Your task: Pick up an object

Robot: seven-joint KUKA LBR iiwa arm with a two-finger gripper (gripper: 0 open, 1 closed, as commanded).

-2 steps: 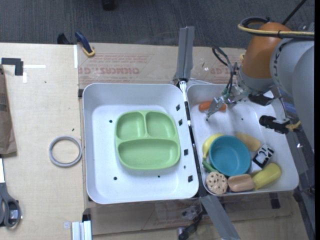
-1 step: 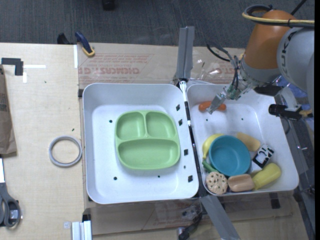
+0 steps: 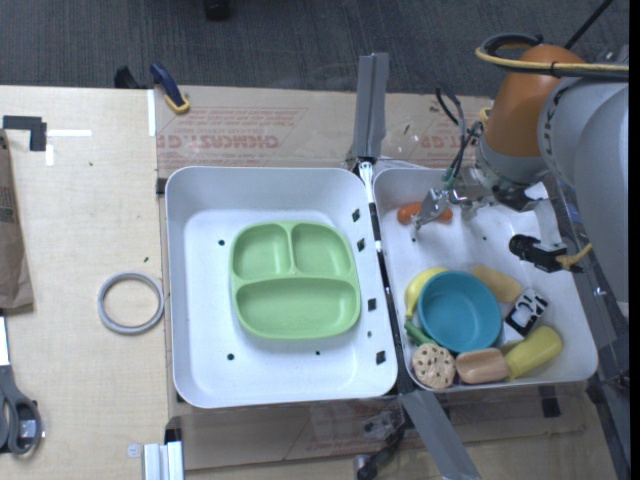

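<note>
Toys crowd the near end of the right bin (image 3: 570, 368): a cookie (image 3: 433, 365), a tan bread piece (image 3: 481, 366), a yellow piece (image 3: 535, 351) and a blue bowl (image 3: 459, 310). Farther back, my gripper (image 3: 432, 211) hangs low over the bin's far left corner, just beside a small orange object (image 3: 408, 212). I judge this the approach to a grasp; next I would need the fingers straddling that orange piece before closing. It looks small, rounded and partly hidden. I cannot tell how far the fingers are spread, and I see nothing held between them.
</note>
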